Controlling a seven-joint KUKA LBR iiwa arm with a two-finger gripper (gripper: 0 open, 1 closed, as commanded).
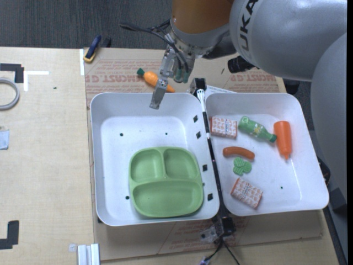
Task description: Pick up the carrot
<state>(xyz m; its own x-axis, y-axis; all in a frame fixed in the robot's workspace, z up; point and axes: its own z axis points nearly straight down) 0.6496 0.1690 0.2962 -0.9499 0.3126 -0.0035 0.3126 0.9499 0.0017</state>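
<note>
The carrot [149,78], orange with a green top, hangs crosswise at the back edge of the left bin [110,148], over the cardboard behind it. My gripper [159,96] reaches down from the orange-banded wrist and is shut on the carrot. One grey finger [158,94] crosses in front of the carrot, and the carrot's ends stick out to either side of it.
A green divided plate [165,182] lies in the left bin. The right bin [309,192] holds an orange bottle-like piece [283,138], a green bottle [256,129], a sausage [238,152], a small green piece [241,167] and two packets [223,127] [246,192]. The arm's grey bulk overhangs the right.
</note>
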